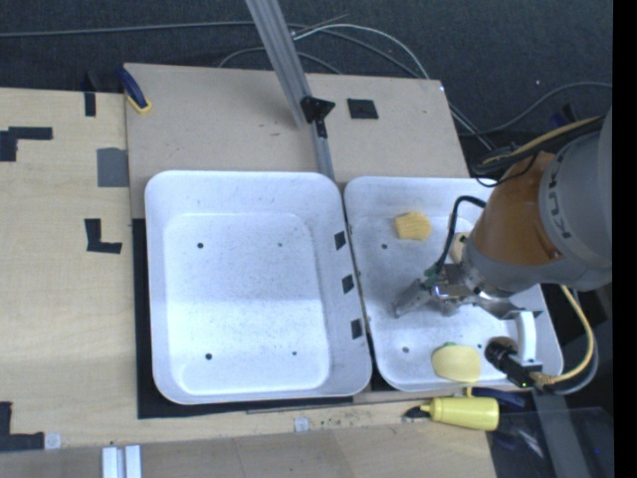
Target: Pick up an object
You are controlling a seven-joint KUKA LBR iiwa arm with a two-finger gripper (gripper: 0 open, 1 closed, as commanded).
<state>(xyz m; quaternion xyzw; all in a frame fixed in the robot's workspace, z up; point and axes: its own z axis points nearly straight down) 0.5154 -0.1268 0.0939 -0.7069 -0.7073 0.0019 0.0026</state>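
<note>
The pick looks barely begun. The gripper (410,300) is down inside the right bin (370,199), low over the bin floor near its middle, and nothing shows between its fingers (402,305); as I read it, no object has been lifted yet. The fingers appear as one thin grey wedge pointing toward the left wall of that bin, so I cannot tell whether they are parted or closed (the outline is too small and blurred to separate them).

Two candidates lie in the right bin. A small yellow-orange block (412,227) sits toward the bin's far edge, apart from the fingers. A pale yellow rounded object (457,362) rests near the bin's near edge, just beside the arm's black fittings and also apart from the fingers. Either would still need an approach, a closing grip and a lift, so nearly all of the task remains.

The left bin (159,267) shows only its speckled floor.

The arm's (523,222) orange and grey wrist covers the right bin's right side, so anything lying under it is hidden. A yellow handled tool (463,412) lies on the worktop (60,297) just outside the right bin's near edge; its dark tip is hard to make out.
</note>
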